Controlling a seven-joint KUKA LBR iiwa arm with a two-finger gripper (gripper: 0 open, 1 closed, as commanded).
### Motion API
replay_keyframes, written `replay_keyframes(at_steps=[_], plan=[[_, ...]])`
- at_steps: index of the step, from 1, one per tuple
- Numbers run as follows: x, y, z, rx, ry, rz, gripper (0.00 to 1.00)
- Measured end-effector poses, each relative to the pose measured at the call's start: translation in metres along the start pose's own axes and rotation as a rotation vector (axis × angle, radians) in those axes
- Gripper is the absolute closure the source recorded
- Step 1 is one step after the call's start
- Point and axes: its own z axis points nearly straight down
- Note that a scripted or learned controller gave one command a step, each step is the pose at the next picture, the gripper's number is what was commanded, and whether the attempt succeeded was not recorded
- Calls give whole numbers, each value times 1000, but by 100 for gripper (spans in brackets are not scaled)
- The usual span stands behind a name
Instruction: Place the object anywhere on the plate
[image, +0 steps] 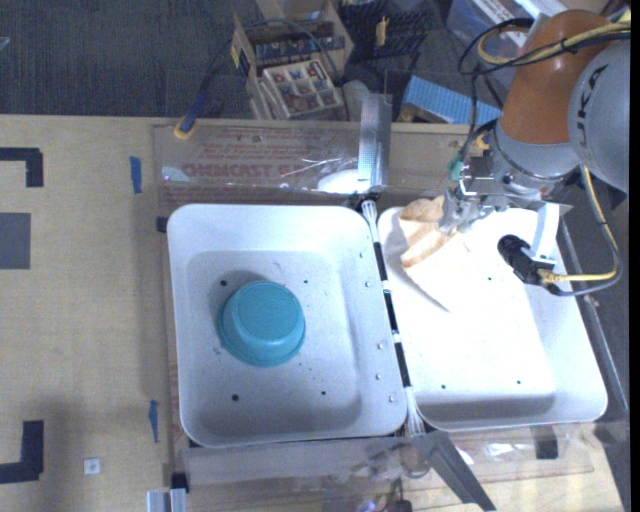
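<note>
A round blue plate lies in the middle of the left bin. A tan, bread-like object rests in the far left corner of the right bin, on a tilted white sheet-like piece that leans toward the bins' shared wall. A paler tan lump shows just behind it. My gripper hangs down over the right end of the tan object and seems to touch it. The wrist hides how the gripper meets the object.
The grey arm with its orange band reaches in from the upper right. A black cable fitting with a yellow wire hangs over the right bin. A metal divider and a plastic-covered board stand behind the bins.
</note>
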Motion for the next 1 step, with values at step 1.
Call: replay_keyframes(at_steps=[1], plan=[[1,1,-5,-3,-1,-3,100]])
